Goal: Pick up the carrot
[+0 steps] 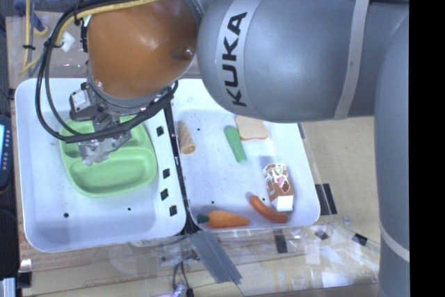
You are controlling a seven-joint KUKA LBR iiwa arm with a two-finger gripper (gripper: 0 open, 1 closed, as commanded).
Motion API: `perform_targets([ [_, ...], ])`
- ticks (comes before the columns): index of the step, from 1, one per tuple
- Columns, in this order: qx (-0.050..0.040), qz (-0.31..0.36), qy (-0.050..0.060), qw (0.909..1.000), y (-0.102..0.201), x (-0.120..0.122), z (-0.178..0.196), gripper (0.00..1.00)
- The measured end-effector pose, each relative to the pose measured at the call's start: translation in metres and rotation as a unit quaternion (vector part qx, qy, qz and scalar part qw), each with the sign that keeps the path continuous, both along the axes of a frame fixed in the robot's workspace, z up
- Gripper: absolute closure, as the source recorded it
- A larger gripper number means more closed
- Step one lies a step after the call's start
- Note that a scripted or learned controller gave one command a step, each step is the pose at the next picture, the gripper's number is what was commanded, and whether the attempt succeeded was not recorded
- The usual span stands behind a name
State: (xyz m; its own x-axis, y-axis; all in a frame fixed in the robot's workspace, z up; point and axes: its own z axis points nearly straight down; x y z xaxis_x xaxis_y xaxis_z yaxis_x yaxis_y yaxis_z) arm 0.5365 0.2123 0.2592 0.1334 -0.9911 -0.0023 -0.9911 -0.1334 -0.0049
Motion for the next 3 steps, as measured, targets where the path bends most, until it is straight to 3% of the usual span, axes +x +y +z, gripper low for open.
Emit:
perform_targets([
  [1, -0.0004, 0.198, 0.002, 0.9802, 0.007, 0.031, -0.027, 1.00],
  [2, -0.0015, 0.412, 0.004, 0.9110, 0.007, -0.022, -0.068, 1.00],
  [3, -0.0016, 0.250, 0.004, 0.9682, 0.006, -0.003, -0.103, 1.00],
])
